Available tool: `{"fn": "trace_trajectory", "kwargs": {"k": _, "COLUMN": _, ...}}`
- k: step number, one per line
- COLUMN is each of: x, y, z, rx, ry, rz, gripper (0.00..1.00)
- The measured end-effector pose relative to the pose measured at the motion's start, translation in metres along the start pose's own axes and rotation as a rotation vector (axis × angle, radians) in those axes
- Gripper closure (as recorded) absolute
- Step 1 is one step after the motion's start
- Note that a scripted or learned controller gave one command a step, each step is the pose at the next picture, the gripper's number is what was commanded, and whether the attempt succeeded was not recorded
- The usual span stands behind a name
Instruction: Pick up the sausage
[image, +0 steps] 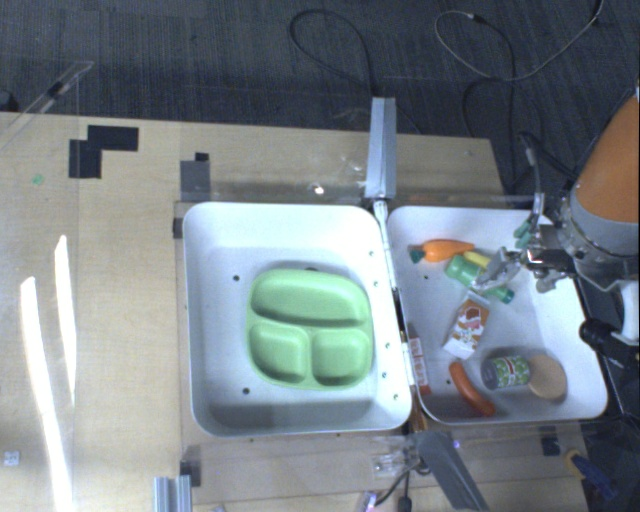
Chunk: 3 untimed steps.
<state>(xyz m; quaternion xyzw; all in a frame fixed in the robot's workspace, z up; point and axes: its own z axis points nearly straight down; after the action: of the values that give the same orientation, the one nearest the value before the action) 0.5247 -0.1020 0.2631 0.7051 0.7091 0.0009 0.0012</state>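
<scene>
Gripper (508, 268) is positioned in the upper part of the right bin (590, 395), at the right of the frame, its metal fingers reaching leftward from the grey wrist and orange band; whether the gripper is released or clenched cannot be told from this view. Its tip sits just beside a green bottle (465, 268) with a yellow cap end, and an orange carrot (445, 249) lies just above that bottle. Below them lies a small white packet (467, 329) with a red-and-brown printed label — the writing is too small to read. A can (508, 371) lies on its side in the lower part of the bin, with a green-and-red label that is also illegible, and a round tan object (547, 376) touches its right end. The sausage (471, 388) — smooth, reddish-orange and elongated — lies tilted at the lower left of the right bin, close to the bin's left wall and front rim, just left of the can. Open white floor remains along the bin's right side. The left bin (210, 300) holds a pale green compartment tray (311, 326) with three rounded sections, centred with bare white margin on all sides.
</scene>
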Motion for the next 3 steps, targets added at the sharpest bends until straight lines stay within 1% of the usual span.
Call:
{"fn": "trace_trajectory", "kwargs": {"k": 1, "x": 0.012, "y": -0.038, "z": 0.147, "rx": 0.002, "ry": 0.000, "rz": 0.175, "gripper": 0.00}}
{"fn": "trace_trajectory", "kwargs": {"k": 2, "x": 0.017, "y": -0.036, "z": 0.174, "rx": -0.006, "ry": 0.001, "rz": 0.079, "gripper": 0.00}}
{"fn": "trace_trajectory", "kwargs": {"k": 3, "x": 0.018, "y": -0.032, "z": 0.162, "rx": -0.017, "ry": 0.001, "rz": 0.077, "gripper": 1.00}}
